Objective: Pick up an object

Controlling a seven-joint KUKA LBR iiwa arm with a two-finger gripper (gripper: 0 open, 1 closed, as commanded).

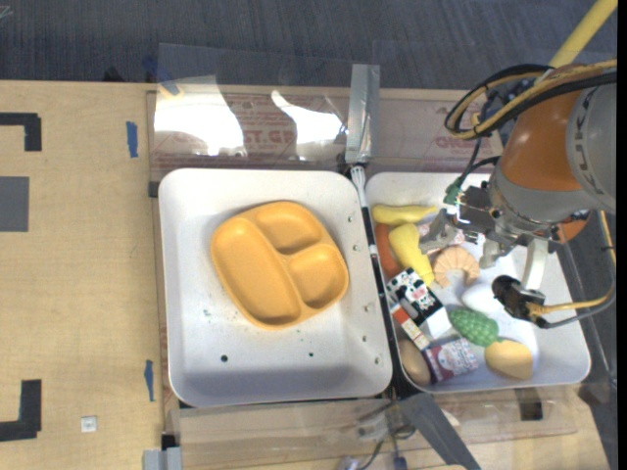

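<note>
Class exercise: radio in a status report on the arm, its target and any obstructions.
Gripper low over right white bin, fingers unreadable. Nearest: peach ridged shell toy, not held. Yellow bananas crowd it.

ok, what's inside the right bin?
Right bin holds a clutter: yellow banana, pale scallop shell toy, black-and-white carton, green bumpy piece, yellow lemon. The arm and gripper hang over the bin's upper part, covering whatever lies beneath them.

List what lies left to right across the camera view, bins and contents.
Left bin → orange divided plate → black-and-white carton → green bumpy toy → pale yellow lemon-like toy → right bin's far rim.
</note>
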